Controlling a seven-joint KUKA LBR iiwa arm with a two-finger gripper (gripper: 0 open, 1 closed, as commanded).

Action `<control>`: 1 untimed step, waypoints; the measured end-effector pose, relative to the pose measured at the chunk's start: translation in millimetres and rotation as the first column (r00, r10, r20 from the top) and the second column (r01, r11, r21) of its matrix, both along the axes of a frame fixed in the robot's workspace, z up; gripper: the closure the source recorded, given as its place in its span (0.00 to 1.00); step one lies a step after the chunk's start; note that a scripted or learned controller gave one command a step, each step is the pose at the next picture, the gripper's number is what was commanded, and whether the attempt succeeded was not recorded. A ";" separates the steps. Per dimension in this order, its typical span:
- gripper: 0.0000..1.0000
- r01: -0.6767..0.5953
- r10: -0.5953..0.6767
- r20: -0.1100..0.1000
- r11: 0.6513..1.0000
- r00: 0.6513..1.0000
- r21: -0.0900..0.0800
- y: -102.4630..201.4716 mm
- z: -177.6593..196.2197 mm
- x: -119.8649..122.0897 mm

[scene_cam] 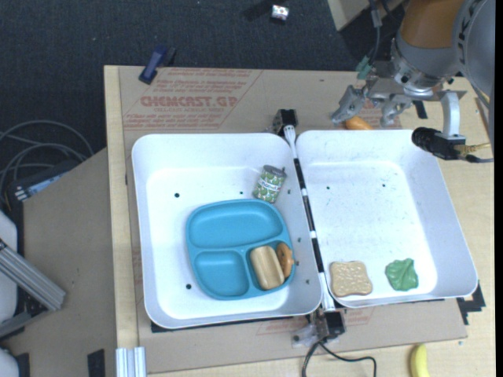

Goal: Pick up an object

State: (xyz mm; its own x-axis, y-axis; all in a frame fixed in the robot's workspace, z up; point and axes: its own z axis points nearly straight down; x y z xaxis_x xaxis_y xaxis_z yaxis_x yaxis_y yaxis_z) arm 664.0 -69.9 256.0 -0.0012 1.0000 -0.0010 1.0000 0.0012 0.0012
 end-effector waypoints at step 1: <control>0.00 0.001 -0.001 -0.001 1.000 1.000 0.001 29.0 -20.3 -81.3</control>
State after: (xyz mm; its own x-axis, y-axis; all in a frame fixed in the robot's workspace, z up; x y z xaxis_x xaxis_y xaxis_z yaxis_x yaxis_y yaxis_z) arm 582.7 -40.9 235.7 -0.0006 1.0000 -0.0001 1.0000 0.0006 -0.0003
